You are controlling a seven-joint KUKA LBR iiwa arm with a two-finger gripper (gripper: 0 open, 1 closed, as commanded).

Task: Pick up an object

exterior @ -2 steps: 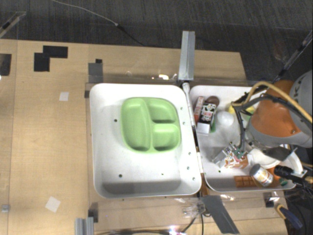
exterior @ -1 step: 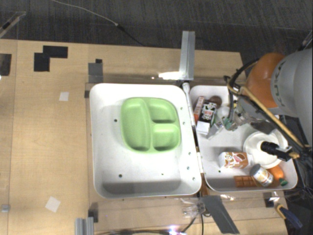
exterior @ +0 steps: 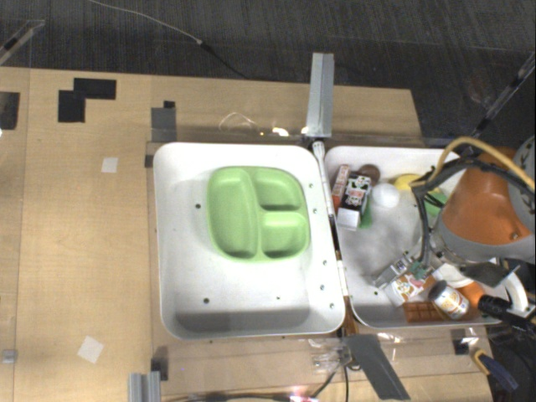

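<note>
The bench (exterior: pixel 75 249) carries two shallow white bins side by side. The left bin (exterior: pixel 180 249) holds one big thing, a green divided tray (exterior: pixel 255 212) with three compartments, lying near its middle. The right bin (exterior: pixel 368 304) is where the arm (exterior: pixel 486 203) works — its orange band and grey wrist hang over the bin's right half and hide much of what lies there.

The end effector (exterior: pixel 409 268) is low in the right bin, down among the clutter by the near wall. Whether it is open or closed on anything I cannot tell; the wrist covers it from this slant.

The pickable things are all small and crowded. Along the bin's left wall sits a cluster of small printed boxes (exterior: pixel 352 193), with a white ball (exterior: pixel 386 196) just beside them and something yellow (exterior: pixel 408 181) further right. Near the front edge lie a small printed packet (exterior: pixel 408 288), a brown flat piece (exterior: pixel 421 311) and a small jar or can (exterior: pixel 450 301) on its side.

To do this step well, I judge the grasp should settle on one item — the printed packet looks closest — and be centred over it so the neighbours are not pinched too. The lift should be straight up, clear of the near wall, and slow enough that a loose hold shows early.
</note>
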